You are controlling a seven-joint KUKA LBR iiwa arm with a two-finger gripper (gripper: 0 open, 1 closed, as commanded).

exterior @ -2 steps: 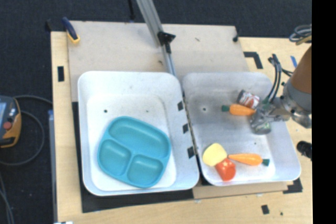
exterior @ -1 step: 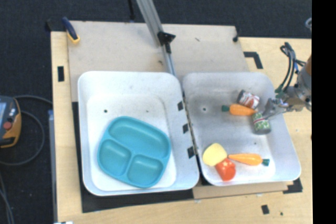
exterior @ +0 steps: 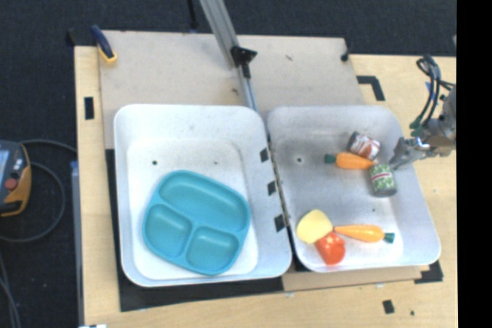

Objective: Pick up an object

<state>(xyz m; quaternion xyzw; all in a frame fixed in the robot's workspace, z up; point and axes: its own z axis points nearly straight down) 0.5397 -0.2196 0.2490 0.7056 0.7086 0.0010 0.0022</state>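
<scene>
Black floor surrounds a pale wooden bench (exterior: 184, 69) on which we see two shallow white bins side by side. Starting at the gripper (exterior: 401, 152), which reaches in at three o'clock over the right bin's (exterior: 330, 127) edge: we cannot tell whether it is wide or narrow, and we see nothing held in it.

Just beside it, at its seven o'clock, a small green-patterned can (exterior: 383, 180) lies in the right bin. At the gripper's nine o'clock lies a red-and-silver can (exterior: 364, 144), tilted, and touching that can's lower side is an orange carrot (exterior: 352, 160), its long axis running nine to three, green tip toward nine.

Further out, toward six o'clock in the same bin, a second carrot (exterior: 360, 233) lies along the same nine-to-three line, green end toward three. Beside its nine o'clock end sits a yellow rounded piece (exterior: 314, 226), with a red piece (exterior: 330, 249) touching it at five o'clock.

Well apart, in the left bin (exterior: 192, 119), rests a blue divided plate (exterior: 197, 222).
</scene>
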